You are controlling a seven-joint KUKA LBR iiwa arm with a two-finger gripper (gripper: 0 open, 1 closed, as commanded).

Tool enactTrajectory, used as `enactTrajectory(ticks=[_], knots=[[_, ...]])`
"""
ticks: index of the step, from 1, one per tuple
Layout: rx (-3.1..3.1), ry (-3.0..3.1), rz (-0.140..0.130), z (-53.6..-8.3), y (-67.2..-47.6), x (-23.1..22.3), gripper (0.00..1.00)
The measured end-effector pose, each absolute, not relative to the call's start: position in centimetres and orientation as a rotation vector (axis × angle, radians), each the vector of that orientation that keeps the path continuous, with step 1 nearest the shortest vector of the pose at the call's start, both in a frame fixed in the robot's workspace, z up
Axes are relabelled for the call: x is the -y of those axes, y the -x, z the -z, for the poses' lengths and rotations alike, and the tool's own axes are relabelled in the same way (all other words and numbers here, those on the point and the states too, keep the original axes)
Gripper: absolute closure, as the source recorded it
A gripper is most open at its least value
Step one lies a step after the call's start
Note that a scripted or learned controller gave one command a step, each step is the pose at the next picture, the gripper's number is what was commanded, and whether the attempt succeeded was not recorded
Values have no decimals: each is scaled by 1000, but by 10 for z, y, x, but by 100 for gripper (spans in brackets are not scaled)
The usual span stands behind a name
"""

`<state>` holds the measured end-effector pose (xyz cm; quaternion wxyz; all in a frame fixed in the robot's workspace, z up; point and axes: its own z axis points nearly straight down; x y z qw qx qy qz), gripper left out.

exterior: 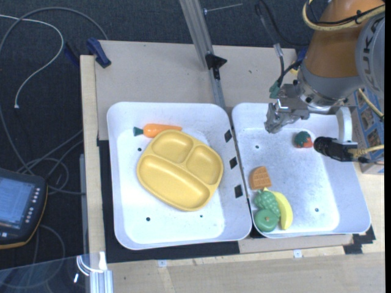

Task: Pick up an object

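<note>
counter (91, 163) is carrying two bins side by side. left bin (122, 224) is holding a carrot (160, 129) lying along its back wall, just behind a yellow tray (180, 170) sitting in the middle. right bin (330, 218) is holding a waffle (260, 177) near its left wall, with grapes (266, 201) on a green piece and a banana (283, 210) bunching up just in front of it, touching. claw (274, 122) is hanging over the right bin's back part, nothing pinched; spread or pressed together, cannot tell. strawberry (302, 140) is lying just beside it, probably the nearest pick.
</note>
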<state>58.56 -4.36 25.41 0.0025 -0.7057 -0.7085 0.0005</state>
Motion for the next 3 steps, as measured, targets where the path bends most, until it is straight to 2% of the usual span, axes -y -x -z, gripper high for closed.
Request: enactTrajectory(ticks=[1, 3], knots=[[2223, 2211, -3, -239, -559, -7, 100], [2224, 2210, -2, -246, -502, -88, 100]])
